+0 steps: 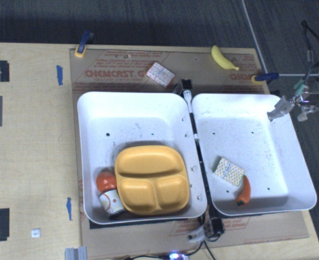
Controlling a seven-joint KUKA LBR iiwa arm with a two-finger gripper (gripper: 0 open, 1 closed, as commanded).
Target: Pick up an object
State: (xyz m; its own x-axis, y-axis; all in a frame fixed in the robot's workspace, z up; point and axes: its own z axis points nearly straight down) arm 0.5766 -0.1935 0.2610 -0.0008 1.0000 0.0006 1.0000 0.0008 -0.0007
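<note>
The hand [275, 110] is seen above the right bin's [289, 199] far right corner; its opening cannot be told. A carrot [244, 190] and patterned packet [228, 171] are found below-left of it.

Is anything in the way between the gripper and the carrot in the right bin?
Nothing visible. The gripper sits at the right bin's far right corner; bare floor lies between it and the carrot. A patterned packet touches the carrot's left side.

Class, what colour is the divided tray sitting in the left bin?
Yellow: the divided tray shows plainly in the camera view.
</note>
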